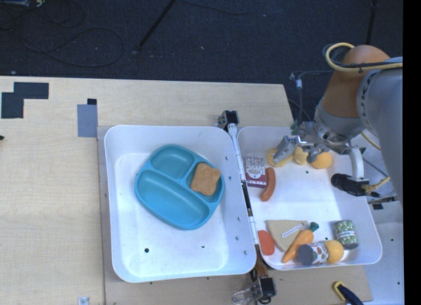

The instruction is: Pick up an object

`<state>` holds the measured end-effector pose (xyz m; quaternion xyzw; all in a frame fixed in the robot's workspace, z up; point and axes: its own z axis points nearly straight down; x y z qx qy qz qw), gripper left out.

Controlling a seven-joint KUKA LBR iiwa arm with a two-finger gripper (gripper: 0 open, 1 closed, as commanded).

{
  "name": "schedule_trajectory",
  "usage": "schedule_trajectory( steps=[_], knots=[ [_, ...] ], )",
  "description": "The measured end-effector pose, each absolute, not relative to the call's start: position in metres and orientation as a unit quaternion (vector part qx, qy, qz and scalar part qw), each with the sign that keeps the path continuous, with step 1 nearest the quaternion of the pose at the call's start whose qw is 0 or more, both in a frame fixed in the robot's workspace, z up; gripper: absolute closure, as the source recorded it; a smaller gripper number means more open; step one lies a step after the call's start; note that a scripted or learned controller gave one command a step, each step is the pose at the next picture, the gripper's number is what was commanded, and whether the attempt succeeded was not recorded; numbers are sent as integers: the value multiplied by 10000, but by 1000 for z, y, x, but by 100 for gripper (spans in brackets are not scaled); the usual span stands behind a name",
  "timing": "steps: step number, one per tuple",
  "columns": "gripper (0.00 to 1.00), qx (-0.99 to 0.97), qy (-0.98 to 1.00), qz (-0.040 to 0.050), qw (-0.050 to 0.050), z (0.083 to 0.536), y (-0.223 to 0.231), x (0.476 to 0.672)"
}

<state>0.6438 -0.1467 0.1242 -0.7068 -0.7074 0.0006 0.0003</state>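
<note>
My gripper [287,147] hangs low over the far part of the right bin [309,198], reaching in from the right under the grey and orange arm [348,93]. Right under and beside it lie yellow toy pieces: one at its tip [277,159], another [300,156] and a rounder one [321,160] further right. The gripper's body covers part of them, and I cannot see whether anything is held. A brown sausage [268,184] and a small red and white box [254,169] lie just left of and nearer than the gripper.
The right bin's near end holds a tan wedge [284,230], a carrot [297,242], a red piece [265,242], a small bottle [310,253], a lemon [334,250] and a green can [345,233]. The left bin [125,244] bears a blue divided plate [164,192] with toast [205,179].
</note>
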Motion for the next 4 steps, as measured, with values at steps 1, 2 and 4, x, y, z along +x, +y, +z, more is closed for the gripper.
schedule_trajectory(
  steps=[1,2,4],
  knots=[
    [0,-7075,-7067,-15,-46,94,-94,647],
    [0,-7065,-7077,-39,-27,95,-102,648],
    [0,-7080,-7062,-40,-45,94,-88,571]
  ],
)
